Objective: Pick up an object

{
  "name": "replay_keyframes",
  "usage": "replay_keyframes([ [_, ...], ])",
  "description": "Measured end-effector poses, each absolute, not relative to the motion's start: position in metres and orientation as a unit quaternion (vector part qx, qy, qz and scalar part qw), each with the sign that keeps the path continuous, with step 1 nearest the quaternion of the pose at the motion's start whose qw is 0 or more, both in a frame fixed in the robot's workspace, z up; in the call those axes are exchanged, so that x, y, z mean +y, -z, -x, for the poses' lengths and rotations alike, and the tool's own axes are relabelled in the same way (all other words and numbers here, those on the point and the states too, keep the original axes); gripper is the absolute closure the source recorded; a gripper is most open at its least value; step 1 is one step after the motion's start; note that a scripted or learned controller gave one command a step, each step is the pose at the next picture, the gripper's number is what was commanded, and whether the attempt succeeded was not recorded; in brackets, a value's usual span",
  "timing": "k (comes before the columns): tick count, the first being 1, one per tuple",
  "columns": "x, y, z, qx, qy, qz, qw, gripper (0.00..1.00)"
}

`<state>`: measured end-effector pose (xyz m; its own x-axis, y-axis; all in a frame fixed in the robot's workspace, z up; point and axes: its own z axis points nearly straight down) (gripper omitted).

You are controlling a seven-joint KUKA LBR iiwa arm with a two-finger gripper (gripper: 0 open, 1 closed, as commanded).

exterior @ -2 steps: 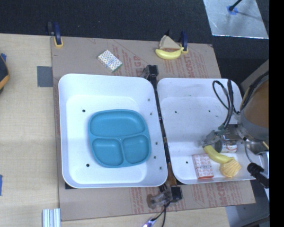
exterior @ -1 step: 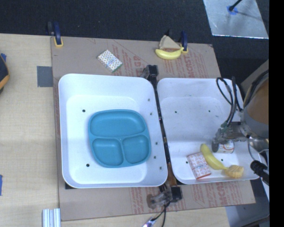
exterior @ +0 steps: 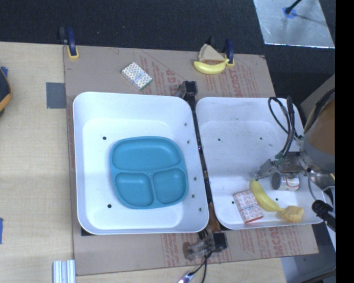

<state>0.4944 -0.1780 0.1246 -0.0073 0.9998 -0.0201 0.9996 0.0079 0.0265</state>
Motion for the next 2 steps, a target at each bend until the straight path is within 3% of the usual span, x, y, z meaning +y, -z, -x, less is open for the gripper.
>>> replay_keyframes([
  [1, -0.119, -0.116, -0.485, 0.709, -0.0015, -0.705, 0.006, 0.0],
  [2, -0.121, -0.128, -0.486, 0.71, -0.0011, -0.704, 0.008, 1.0],
])
